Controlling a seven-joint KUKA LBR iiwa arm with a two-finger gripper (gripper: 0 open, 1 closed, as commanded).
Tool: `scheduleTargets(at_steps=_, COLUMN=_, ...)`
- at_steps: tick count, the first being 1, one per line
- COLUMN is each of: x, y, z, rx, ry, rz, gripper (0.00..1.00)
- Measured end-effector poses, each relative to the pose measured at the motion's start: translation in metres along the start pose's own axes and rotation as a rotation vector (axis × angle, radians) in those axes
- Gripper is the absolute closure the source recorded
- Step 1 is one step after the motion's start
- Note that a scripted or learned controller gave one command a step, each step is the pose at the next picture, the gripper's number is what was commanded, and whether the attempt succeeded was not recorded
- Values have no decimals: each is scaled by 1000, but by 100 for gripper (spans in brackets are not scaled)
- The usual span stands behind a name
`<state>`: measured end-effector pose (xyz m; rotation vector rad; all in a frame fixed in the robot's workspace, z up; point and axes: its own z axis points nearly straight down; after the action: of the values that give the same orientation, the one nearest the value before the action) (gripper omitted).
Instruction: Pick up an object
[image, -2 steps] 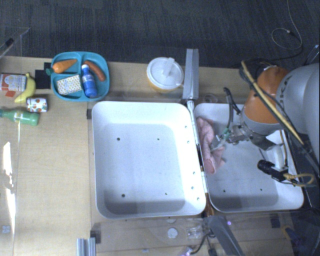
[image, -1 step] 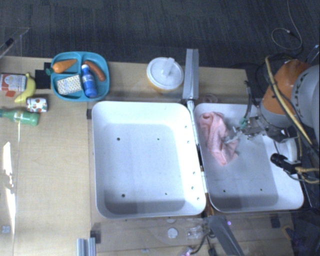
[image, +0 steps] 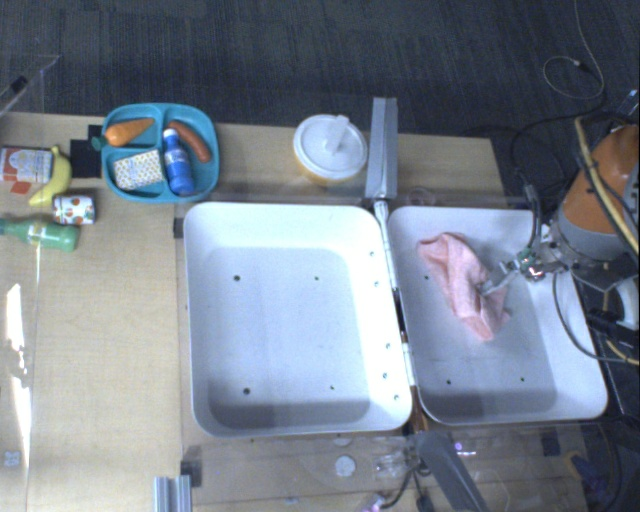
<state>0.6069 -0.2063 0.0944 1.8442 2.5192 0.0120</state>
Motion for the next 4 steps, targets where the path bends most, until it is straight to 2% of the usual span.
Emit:
scheduleTargets(at_steps=1, x=36, y=31, z=0, rx=-1, ry=0, rz=-163, gripper=0)
scheduleTargets(at_steps=2, x=77, y=18, z=-1, rx=-4, ry=-1, rz=-390, gripper=0)
scheduleTargets(at_steps=3, x=111, y=27, z=-1, rx=-2, ry=-3, rz=-347, gripper=0)
scheduleTargets(at_steps=4, x=86, y=68, z=1, rx=4, ry=4, rz=-67, gripper=0)
